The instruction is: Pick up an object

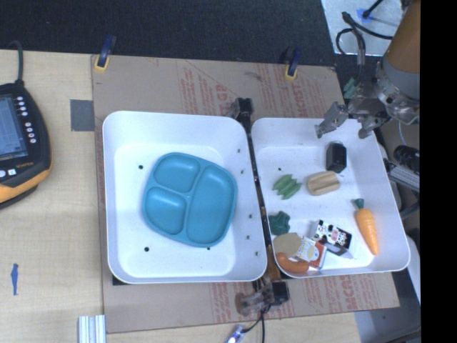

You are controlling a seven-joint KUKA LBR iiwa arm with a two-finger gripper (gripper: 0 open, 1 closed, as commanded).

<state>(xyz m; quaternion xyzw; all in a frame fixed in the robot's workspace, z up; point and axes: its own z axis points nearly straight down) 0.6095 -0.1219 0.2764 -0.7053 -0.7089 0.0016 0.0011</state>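
Overhead view of 2 white bins. The gripper (350,118) hangs open and empty over the right bin's (285,136) far edge. A small black block (335,156), the nearest object, lies just toward the camera from it, long axis pointing roughly back at the gripper.

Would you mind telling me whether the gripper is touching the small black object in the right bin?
Apart. The camera view shows the gripper open above the black object, with white bin floor plainly visible between them.
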